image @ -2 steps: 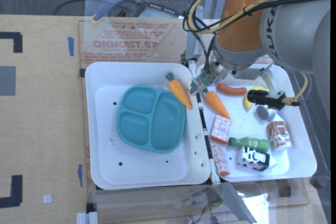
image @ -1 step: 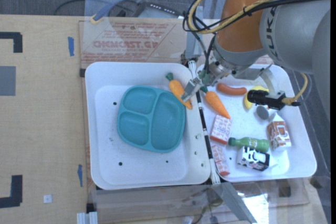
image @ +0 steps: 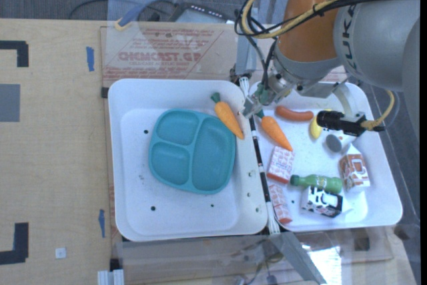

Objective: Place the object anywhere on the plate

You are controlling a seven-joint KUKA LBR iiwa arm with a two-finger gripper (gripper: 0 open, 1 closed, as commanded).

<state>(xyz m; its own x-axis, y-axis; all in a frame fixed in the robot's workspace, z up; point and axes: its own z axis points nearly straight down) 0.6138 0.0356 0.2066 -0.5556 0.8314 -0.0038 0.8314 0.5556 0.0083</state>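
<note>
Where the two white bins meet, near the middle of the frame, a toy carrot point(image: 228, 118) lies tilted, its orange tip just touching the upper right rim of the teal divided plate point(image: 192, 151) and its green top pointing up and left. That plate sits in the left bin point(image: 133, 210), a little right of the bin's centre. Just right of the carrot, over the dividing rims, hangs the gripper point(image: 255, 103); whether it is wide or narrow cannot be told, and nothing shows in its grasp. Beyond it, the right bin point(image: 380, 200) holds a second carrot point(image: 275, 132), a sausage point(image: 294, 114), a small red-and-white carton point(image: 281, 164), a green bottle point(image: 317, 181) and a black-and-white carton point(image: 322, 201). Above, toward the upper right, the grey arm point(image: 380, 30) with its orange band fills the corner.
</note>
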